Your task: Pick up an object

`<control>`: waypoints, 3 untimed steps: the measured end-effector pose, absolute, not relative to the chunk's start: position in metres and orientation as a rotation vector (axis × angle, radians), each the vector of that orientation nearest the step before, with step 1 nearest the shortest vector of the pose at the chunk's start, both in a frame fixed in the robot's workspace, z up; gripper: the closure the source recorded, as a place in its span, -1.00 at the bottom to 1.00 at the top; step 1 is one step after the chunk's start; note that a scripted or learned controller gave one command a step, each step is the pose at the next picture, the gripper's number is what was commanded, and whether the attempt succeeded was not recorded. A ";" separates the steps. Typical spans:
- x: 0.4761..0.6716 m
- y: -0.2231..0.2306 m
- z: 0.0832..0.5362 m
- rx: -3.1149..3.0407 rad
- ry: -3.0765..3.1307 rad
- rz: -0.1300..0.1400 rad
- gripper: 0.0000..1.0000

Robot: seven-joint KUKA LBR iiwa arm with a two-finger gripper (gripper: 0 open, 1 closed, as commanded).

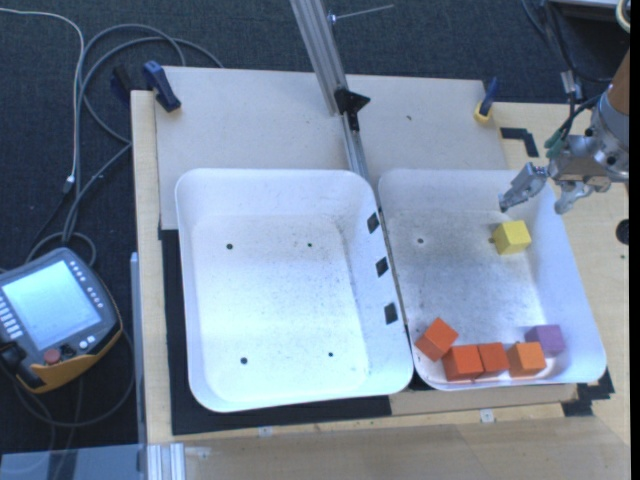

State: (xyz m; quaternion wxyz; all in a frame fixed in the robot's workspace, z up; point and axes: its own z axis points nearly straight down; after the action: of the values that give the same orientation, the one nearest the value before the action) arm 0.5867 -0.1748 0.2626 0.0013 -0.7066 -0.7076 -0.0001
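Plainly, nothing is being carried yet: the gripper (541, 190) is being held at the right of the frame, above the upper right part of the right bin (455, 268), with its two fingers spread apart and nothing between them. The yellow cube (511, 236) is lying just below and slightly left of the fingertips, apart from them, on the floor of that bin, and it is judged to be the nearest candidate for the pick. Further objects are being kept along the lower edge of the same bin: an orange cube (436, 337) tilted on its own, then a row of orange blocks (493, 359) touching one another, with a purple cube (546, 339) at the right end of the row. The left bin (275, 288) is sitting beside it on the bench (260, 103). As far as can be judged, only the approach is being made; the descent over a chosen object, the closing of the fingers and the lift are all being left undone.
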 end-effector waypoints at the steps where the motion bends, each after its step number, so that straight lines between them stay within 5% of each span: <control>1: 0.570 -0.201 0.095 -2.216 -2.214 0.007 -1.00; 2: 0.629 -0.218 0.101 -2.223 -2.228 -0.004 -1.00; 3: 0.637 -0.183 0.100 -2.218 -2.227 -0.001 -1.00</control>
State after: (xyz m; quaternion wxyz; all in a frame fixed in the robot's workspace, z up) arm 0.6373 -0.1834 0.1003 -0.0007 -0.7056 -0.7086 -0.0004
